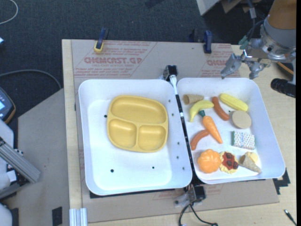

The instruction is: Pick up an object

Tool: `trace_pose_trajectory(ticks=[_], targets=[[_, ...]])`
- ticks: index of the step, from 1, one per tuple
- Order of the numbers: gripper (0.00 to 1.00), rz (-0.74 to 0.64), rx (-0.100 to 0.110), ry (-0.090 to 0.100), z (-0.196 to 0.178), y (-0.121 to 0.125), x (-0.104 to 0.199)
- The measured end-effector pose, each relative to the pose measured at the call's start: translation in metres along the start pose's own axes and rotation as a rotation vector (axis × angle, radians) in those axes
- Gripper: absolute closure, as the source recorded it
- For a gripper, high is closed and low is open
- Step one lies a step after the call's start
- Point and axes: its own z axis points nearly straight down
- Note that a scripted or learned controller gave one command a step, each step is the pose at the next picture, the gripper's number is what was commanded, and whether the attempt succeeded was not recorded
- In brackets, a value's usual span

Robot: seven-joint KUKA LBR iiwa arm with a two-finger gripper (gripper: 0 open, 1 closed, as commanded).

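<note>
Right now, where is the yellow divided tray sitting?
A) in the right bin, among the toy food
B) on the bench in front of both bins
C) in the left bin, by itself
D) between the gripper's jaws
C: the yellow divided tray lies flat in the left bin, apart from the toy food, such as the carrot and banana, in the right bin.

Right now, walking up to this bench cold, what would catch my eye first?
Probably the big yellow divided plate, alone in the left bin. Next, the colourful toy food crowding the right bin: a banana, a carrot, an orange, corn and more. Then the robot's tool, open, hovering above that bin's far edge at upper right.
</note>
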Motion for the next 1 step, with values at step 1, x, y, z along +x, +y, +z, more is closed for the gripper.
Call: trace_pose_trajectory(ticks=[1], targets=[[0.00,-0.002,-0.013,-0.002,-0.0079,0.0018,0.0002]])
